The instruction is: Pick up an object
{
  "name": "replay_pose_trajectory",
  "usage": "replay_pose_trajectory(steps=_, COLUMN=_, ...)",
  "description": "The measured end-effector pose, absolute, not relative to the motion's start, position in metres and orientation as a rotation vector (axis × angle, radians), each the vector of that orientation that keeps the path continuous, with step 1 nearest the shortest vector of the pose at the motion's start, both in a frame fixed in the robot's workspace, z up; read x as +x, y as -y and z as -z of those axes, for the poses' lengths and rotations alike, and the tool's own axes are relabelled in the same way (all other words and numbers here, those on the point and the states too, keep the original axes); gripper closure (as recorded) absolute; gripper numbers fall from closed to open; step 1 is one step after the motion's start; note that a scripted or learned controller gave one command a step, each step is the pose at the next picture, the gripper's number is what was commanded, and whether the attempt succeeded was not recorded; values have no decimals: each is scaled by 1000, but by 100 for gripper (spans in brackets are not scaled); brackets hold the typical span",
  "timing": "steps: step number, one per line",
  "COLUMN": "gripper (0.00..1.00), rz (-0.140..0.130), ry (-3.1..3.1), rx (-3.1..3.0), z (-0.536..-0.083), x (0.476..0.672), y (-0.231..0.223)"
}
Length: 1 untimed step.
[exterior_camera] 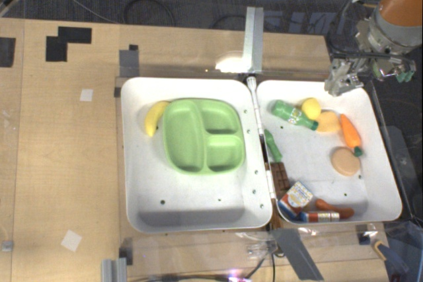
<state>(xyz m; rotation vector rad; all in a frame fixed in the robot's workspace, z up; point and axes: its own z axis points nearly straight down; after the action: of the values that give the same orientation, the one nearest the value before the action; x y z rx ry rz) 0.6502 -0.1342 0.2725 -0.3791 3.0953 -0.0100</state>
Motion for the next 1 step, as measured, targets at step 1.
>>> replay_pose_trajectory(steps=1, gripper=0, rz=3, ry=-3105, rx=-380, z=-267, x=649, y=133)
